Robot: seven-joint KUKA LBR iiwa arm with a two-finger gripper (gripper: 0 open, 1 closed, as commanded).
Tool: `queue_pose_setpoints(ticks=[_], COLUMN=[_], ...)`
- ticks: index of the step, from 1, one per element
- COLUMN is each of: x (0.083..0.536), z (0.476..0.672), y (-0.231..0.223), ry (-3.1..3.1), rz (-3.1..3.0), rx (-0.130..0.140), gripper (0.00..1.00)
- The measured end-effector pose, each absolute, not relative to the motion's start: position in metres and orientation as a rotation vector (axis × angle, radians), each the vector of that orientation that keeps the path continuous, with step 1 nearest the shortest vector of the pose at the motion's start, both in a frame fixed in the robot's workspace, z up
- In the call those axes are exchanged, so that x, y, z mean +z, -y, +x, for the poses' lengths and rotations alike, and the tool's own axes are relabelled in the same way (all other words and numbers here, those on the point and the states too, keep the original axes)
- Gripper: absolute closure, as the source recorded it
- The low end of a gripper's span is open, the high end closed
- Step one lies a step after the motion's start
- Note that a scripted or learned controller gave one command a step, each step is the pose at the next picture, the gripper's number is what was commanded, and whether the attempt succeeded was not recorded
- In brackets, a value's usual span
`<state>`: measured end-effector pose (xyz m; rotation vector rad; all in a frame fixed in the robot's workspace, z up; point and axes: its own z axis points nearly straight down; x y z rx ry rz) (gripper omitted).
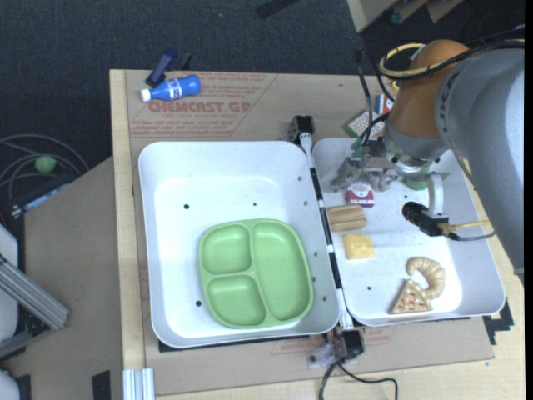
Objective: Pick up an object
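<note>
My gripper (363, 178) is low over the far left part of the right bin (475, 294). A small red and white object (360, 195) lies directly at its tip, partly covered by it; whether it is held is unclear. Just in front of that lies a tan bun-shaped piece (346, 217), then a yellow cheese-like block (359, 246). A croissant (427, 273) and a pizza slice (410, 298) rest near the bin's front right corner.
The left bin (166, 190) holds a green divided plate (254, 271). A blue and white bottle (171, 88) lies on the bench behind the bins. My arm covers the right bin's far right side.
</note>
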<state>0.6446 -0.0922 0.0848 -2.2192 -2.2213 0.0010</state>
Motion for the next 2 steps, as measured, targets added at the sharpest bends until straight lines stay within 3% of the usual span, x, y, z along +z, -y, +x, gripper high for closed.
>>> queue_pose_setpoints(ticks=[1, 2], x=[0.085, 0.095], z=[0.642, 0.643], y=[0.097, 0.097], ry=[2.22, 2.222], rz=[-2.221, -2.221], rx=[0.001, 0.0], gripper=[0.0, 1.0])
